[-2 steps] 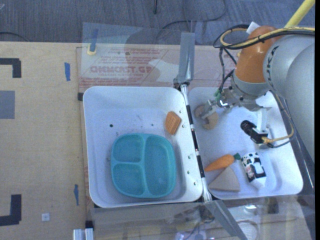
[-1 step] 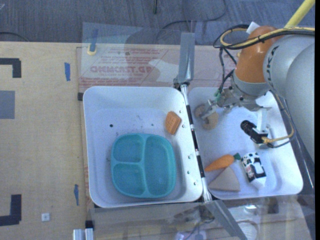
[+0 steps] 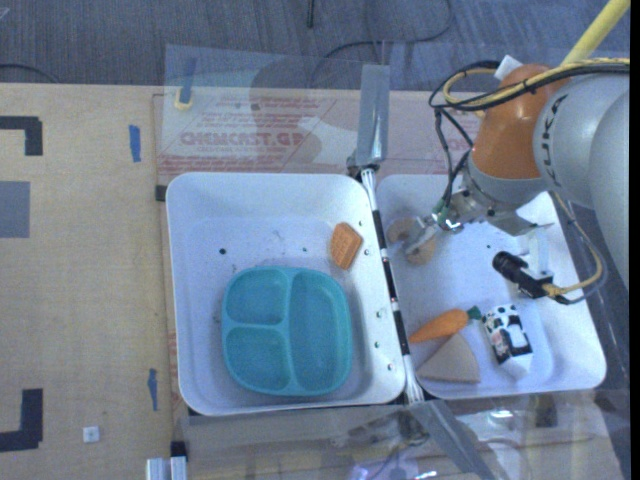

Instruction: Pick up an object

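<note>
Tan bench, two white bins, grey carpet behind, jaws' state perhaps closed, cannot tell

One fixed camera above the bench looks down at a slant — both bins in frame.

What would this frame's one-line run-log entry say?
arm: over right bin | gripper: low by tan object, far-left corner | grasp: unconfirmed | right bin: carrot, wedge | left bin: teal tray
</note>
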`<action>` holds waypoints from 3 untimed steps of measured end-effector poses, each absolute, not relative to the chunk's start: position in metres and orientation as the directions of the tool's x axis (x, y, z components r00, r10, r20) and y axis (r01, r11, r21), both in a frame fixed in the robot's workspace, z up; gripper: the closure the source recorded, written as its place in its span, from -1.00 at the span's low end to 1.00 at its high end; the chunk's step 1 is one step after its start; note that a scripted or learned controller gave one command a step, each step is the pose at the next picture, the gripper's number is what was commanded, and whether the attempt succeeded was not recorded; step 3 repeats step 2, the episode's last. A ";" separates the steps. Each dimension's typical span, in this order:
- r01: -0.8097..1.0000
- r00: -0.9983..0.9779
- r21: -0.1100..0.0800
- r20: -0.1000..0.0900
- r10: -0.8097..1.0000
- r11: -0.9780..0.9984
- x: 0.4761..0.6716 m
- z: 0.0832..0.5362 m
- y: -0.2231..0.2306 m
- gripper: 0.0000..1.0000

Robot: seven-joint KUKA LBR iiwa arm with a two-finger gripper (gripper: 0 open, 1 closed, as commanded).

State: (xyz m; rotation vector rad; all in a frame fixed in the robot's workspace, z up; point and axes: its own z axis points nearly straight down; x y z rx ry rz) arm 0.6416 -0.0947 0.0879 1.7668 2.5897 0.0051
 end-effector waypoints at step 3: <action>0.895 -0.447 0.003 -0.002 0.895 0.447 0.668 0.185 -0.041 1.00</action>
